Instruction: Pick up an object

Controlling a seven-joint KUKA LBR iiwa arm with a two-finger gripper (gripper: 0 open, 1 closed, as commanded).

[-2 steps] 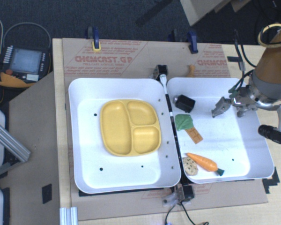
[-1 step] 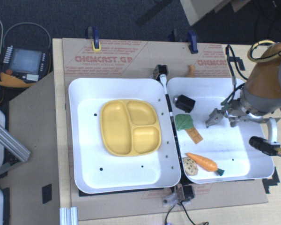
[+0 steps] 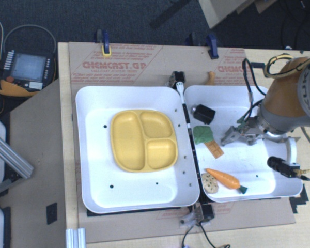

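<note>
The carrot [image 3: 223, 179] was orange, tapered, green-tipped, lying near the right bin's [image 3: 258, 190] front wall beside a cookie [image 3: 208, 183]. The gripper [image 3: 232, 136] hovered above it, grip unclear.

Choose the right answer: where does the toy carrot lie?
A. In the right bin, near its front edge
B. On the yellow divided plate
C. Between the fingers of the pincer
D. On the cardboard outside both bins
A. The carrot lies on the floor of the right bin near its front edge, beside a cookie, apart from the pincer.
</note>
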